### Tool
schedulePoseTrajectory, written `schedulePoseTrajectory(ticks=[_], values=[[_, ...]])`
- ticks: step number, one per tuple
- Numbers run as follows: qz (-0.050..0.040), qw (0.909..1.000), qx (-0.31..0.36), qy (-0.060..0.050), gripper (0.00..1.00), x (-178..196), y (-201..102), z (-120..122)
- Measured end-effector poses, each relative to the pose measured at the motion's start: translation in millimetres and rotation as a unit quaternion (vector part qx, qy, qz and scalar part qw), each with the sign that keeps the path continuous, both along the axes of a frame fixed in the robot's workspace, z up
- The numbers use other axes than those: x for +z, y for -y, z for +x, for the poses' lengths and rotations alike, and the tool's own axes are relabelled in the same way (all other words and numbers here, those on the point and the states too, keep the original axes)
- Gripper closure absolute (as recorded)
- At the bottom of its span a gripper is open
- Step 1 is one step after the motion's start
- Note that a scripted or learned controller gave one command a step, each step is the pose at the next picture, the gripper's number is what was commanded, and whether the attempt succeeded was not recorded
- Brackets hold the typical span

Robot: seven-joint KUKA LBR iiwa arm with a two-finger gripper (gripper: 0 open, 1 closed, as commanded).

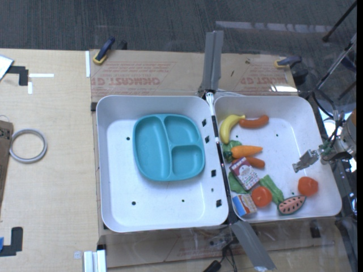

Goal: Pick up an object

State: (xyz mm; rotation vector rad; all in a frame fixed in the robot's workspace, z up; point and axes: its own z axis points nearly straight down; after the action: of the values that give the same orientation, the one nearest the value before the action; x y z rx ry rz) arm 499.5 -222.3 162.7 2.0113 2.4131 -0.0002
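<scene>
The right bin (283,103) holds several toy foods. A yellow banana (226,127) and an orange sausage (253,122) lie at its far left, with a carrot (247,150) below them. A red-and-white packet (245,174), a red tomato (261,196) and a small blue-and-orange box (244,205) sit near the front left. A watermelon slice (291,204) lies at the front, and a second red tomato (307,186) rests just behind it. My gripper (305,161) hangs over the right side of this bin, just above and left of that tomato, with nothing seen in it.
The left bin (113,169) carries a teal divided plate (169,147). A green leafy piece (273,188) lies beside the tomato. A tape roll (26,145) rests on the wooden bench at far left. Bare white floor shows in the right bin's middle and far right.
</scene>
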Motion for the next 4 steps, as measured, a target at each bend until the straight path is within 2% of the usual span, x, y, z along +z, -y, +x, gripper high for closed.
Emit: schedulePoseTrajectory(ticks=[1,2,3,4], values=[[0.0001,0.9999,0.015,0.001,0.0,-67,-50,-21],[0.0,0.9965,0.084,0.0,0.0,-2,-78,51],[-0.001,0.9941,0.108,0.001,0.0,-62,-116,86],[-0.0006,0.9944,0.105,0.0,0.0,-71,-100,139]])
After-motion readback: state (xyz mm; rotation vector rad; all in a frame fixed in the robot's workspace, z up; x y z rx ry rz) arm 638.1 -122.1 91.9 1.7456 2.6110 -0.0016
